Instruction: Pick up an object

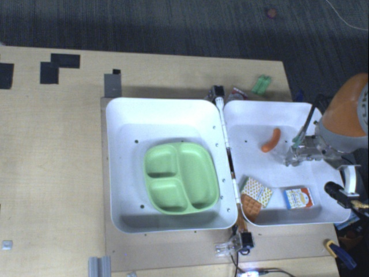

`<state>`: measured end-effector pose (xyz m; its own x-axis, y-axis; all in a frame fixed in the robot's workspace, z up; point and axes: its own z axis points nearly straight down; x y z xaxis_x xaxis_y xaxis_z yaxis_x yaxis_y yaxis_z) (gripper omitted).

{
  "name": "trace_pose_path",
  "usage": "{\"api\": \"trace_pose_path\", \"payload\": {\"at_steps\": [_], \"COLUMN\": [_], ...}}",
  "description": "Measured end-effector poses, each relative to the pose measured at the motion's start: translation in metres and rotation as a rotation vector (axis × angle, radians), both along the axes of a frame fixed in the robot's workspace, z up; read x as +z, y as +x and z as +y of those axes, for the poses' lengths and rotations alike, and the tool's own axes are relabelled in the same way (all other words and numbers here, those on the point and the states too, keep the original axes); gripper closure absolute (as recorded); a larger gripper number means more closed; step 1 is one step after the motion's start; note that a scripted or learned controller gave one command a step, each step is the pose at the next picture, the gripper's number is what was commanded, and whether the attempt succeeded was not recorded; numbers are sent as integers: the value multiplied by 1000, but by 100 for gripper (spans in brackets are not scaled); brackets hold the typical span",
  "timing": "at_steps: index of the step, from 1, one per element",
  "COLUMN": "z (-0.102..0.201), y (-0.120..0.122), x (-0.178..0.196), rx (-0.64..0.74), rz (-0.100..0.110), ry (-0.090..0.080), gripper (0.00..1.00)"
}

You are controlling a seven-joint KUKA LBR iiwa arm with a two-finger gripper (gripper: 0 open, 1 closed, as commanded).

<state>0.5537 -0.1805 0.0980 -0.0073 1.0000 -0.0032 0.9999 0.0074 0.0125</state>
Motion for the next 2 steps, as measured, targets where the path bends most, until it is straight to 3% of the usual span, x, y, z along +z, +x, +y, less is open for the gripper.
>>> {"api": "trace_pose_path", "payload": {"at_steps": [1, 2], "z": [0, 37], "y": [0, -5], "x": [0, -11], "rx": [0, -3], "rz": [0, 5], "ry": [0, 2], "gripper": [0, 0]}}
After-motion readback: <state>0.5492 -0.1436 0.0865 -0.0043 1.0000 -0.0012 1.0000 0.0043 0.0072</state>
